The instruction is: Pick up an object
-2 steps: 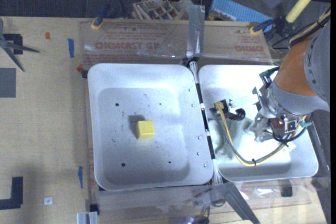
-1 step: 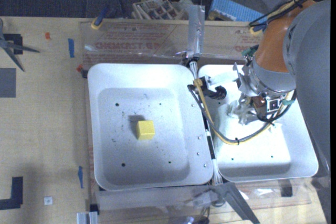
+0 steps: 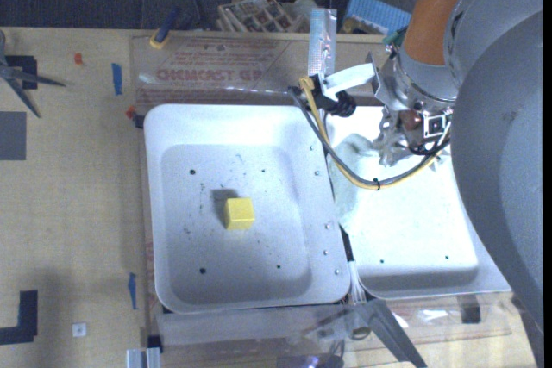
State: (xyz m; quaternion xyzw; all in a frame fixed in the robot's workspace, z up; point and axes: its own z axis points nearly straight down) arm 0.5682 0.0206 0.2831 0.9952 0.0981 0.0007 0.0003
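A small yellow cube [image 3: 239, 213] lies near the middle of the left white bin [image 3: 172, 134]. My gripper [image 3: 392, 149] hangs over the far left part of the right bin [image 3: 431, 267], well to the right of the cube and apart from it. The wrist and cables hide its tip. A pale, blurred shape [image 3: 352, 152] lies just left of the gripper in the right bin; I cannot tell what it is.
A yellow cable [image 3: 345, 172] loops from the wrist down across the ridge between the bins. The grey arm [image 3: 504, 99] covers the right side of the right bin. A clear plastic sheet [image 3: 216, 69] lies behind the left bin.
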